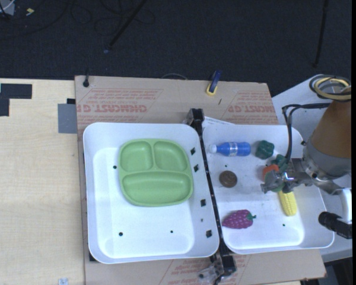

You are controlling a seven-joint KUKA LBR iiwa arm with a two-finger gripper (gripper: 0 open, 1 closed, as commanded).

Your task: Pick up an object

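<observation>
The right bin (308, 237) holds several small objects. A blue bottle (232, 149) lies at the back beside a dark green piece (264, 149). A brown round piece (228, 179) sits in the middle and a purple grape bunch (238, 219) lies near the front. A yellow corn cob (288, 203) lies at the right. My gripper (277, 181) is low over the bin's right side, right above the corn's far end, next to a small orange and green object (272, 170). I see nothing clearly held in it.
The left bin (101, 230) carries a light green divided plate (155, 172). A raised divider (206, 183) separates the two bins. The arm (332, 141) comes in over the right bin's right rim. A blue and yellow clamp (213, 83) sits on the cardboard behind.
</observation>
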